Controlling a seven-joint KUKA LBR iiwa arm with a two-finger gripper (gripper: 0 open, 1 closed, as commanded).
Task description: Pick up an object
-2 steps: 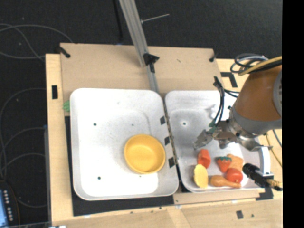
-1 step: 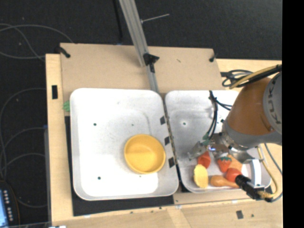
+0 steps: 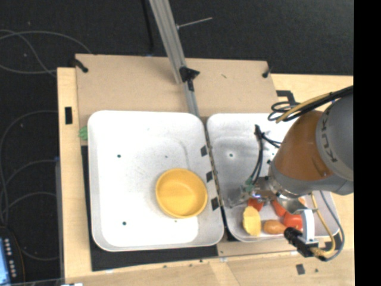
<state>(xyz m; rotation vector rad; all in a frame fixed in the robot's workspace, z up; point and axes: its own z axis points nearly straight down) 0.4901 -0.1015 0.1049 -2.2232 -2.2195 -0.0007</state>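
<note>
- The grey arm (image 3: 324, 151) reached in from the right over the right-hand bin (image 3: 235, 139), its orange band facing the camera
- White letters on the grey link near the right edge read as "KU", running sideways; the rest of the word was cut off
- The gripper (image 3: 262, 196) sat low in the front part of the right-hand bin, mostly hidden under the wrist, and whether it was clenched or released could not be told
- A yellow object (image 3: 252, 222) lay in the front of that bin, just beside the gripper
- An orange-brown object (image 3: 273, 226) lay touching the yellow one on its right
- Red pieces (image 3: 291, 219) showed close under the wrist, near the same cluster; their shape was too hidden to tell
- A yellow bowl (image 3: 181, 192) stood upright in the left-hand bin (image 3: 131, 154), towards its front right corner, well apart from the gripper
- Both bins rested side by side on a tan board (image 3: 149, 85), with small black clips along the seam between them
- A grey metal bar (image 3: 169, 31) slanted down from the top to the back edge of the bins
- No label or writing could be read on the bins, the bowl or the small objects
</note>
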